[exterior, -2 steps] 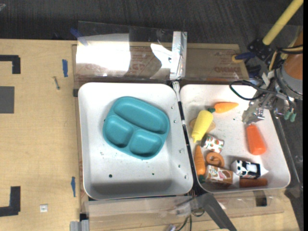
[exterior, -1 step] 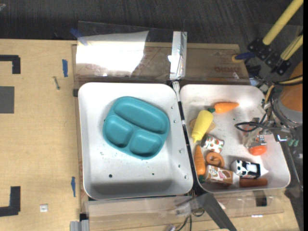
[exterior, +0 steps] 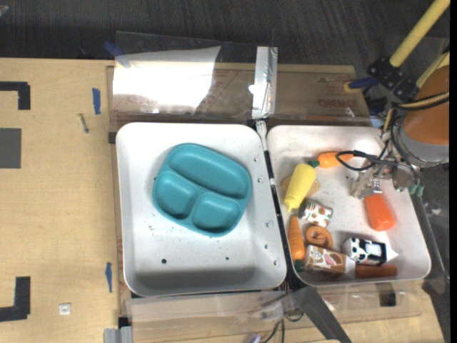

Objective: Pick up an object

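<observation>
My gripper (exterior: 368, 184) hangs over the right bin (exterior: 423, 263), near its right wall, with black cables looped around it. Just below it lies an orange cylinder (exterior: 380, 212), close to the gripper's tip; contact cannot be judged. Further left in the same bin lie a yellow bottle-shaped toy (exterior: 300, 185), a small orange piece (exterior: 328, 160), a carrot (exterior: 295, 237), a pretzel (exterior: 318, 235), a small printed box (exterior: 326, 259), a black-and-white toy (exterior: 366, 249) and a dark red sausage (exterior: 375, 269).
The left bin (exterior: 136, 249) holds a teal divided plate (exterior: 202, 187). The arm's orange band (exterior: 430, 117) rises at the right edge, with a yellow rod (exterior: 423, 21) behind it. Brown bench surface (exterior: 53, 191) spreads to the left.
</observation>
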